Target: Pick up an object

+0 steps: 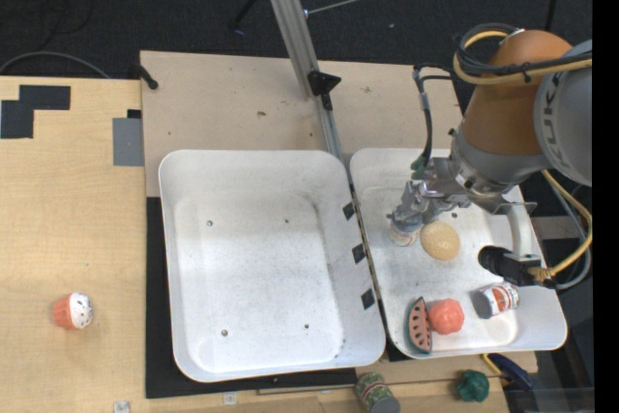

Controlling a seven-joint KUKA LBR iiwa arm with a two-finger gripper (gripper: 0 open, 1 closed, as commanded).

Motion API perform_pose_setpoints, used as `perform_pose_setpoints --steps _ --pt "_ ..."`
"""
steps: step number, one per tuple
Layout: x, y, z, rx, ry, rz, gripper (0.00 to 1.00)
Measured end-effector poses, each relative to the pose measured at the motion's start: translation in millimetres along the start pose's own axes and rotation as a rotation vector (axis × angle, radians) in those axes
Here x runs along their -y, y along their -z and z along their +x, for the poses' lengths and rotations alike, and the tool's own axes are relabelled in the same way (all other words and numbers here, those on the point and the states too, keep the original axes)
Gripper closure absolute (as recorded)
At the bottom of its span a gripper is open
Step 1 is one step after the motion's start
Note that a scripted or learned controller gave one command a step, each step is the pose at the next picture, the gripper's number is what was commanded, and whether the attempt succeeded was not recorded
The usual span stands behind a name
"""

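- The worktop point(58, 208) is pale wood, and it carries two shallow white bins side by side on a dark mat.
- The left bin point(193, 179) is the larger of the two as seen from the camera.
- The arm point(517, 102) reaches in from the right, its orange band above the right bin point(377, 171).
- The jaws point(404, 225) hang low over the right bin's middle, just left of a pale yellow ball point(441, 241); whether they are apart or closed cannot be told, and nothing is seen between them.
- A watermelon slice point(419, 325) lies near the right bin's front edge, touching a red ball point(446, 315).
- A small can point(494, 300) lies on its side to the right of the red ball.
- A small red-and-white toy point(73, 311) sits on the worktop, well left of both bins.
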State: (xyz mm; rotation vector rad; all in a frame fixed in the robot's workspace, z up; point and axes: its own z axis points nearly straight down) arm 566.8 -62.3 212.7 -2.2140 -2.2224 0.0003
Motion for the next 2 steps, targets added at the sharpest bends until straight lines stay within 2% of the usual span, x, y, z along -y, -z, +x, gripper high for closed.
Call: perform_pose_setpoints --steps 1,2 --pt "4.4 10.1 60.5 0.002 0.001 -0.004 1.0" --pt "7.9 1.7 112.8 0.001 0.0 0.002 1.0"
